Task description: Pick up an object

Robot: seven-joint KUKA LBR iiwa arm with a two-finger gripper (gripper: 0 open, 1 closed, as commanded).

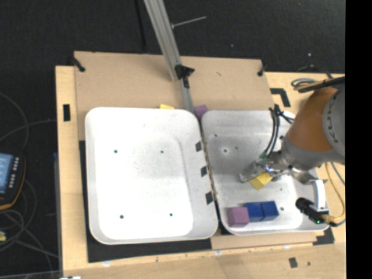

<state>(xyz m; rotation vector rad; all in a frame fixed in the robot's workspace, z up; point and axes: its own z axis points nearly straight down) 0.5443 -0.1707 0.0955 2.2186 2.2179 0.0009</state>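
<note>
In the right bin (232, 132) a small yellow block (261, 181) lies near the middle right, directly at the tip of my gripper (253, 174). The gripper hangs low over the bin floor, touching or just above the yellow block; the wrist hides how it meets the block. A blue block (261, 210) and a purple block (237, 215) sit side by side along the bin's front wall, apart from the gripper. The arm, with its orange band (307, 127), reaches in from the right.
The left bin (139, 173) stands beside the right one. A yellow piece (167, 106) and a purple piece (200, 110) lie behind the bins' back edges. A slanted metal pole (165, 34) rises at the back. Cables (273, 138) trail near the wrist.
</note>
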